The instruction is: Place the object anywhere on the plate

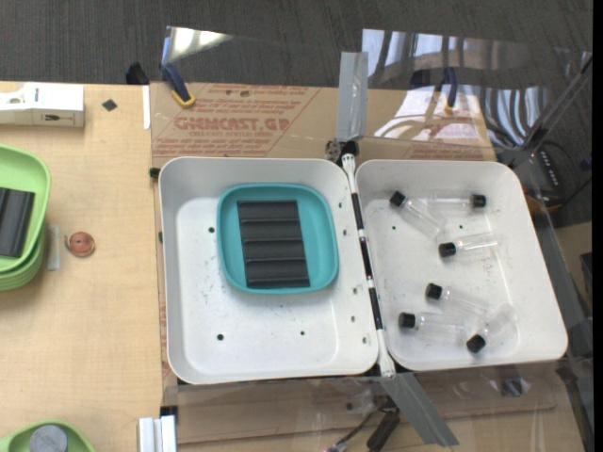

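Two white bins are sitting side by side on the worktop [85, 347], their inner rims touching along a hinge-like seam. The left bin [188, 337] is holding a teal plate [322, 243], square with rounded corners, lying toward the bin's upper middle. A dark ribbed insert [273, 243] is covering the plate's centre, leaving just the teal border bare. Small dark specks are dotting the bin floor around the plate.

The right bin [528, 337] is holding several clear tubes with black caps, all lying flat and scattered apart: one [412, 211] at the upper left, one [462, 200] near the top, one [465, 247] in the middle, one [443, 296] below it, one [429, 322] at the lower left and one [493, 331] at the lower right. None is touching the plate; the two bins' rims are standing between them and it.

Behind the bins a cardboard sheet [236, 121] with red print is lying flat. At the left edge a green tray [28, 172] is resting on the worktop, with a small round brown piece [81, 243] just beside it and a white box [42, 104] further back.

With no claw visible here, I cannot tell its state.
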You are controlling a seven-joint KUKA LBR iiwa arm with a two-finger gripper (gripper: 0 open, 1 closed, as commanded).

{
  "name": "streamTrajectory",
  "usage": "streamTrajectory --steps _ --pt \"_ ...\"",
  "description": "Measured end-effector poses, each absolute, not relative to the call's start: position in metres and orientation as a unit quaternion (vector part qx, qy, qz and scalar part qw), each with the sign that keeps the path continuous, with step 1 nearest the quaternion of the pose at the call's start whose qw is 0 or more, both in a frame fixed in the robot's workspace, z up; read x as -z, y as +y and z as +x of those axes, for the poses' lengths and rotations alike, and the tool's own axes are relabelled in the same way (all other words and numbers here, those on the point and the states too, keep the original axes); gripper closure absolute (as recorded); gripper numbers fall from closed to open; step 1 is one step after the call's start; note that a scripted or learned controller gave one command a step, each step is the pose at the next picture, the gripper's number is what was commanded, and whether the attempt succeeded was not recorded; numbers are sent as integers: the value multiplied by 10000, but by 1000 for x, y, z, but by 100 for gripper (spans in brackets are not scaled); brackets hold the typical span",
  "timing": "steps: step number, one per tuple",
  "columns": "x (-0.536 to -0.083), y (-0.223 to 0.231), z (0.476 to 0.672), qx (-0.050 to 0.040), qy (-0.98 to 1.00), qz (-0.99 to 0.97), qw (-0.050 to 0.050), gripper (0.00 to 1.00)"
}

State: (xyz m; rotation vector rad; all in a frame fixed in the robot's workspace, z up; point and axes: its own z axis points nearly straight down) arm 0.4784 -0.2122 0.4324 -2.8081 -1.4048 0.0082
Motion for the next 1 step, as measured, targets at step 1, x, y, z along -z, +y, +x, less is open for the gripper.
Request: streamTrajectory --steps 1 --pt "-440 -212 478 -27 -3952 -9186 5 0"
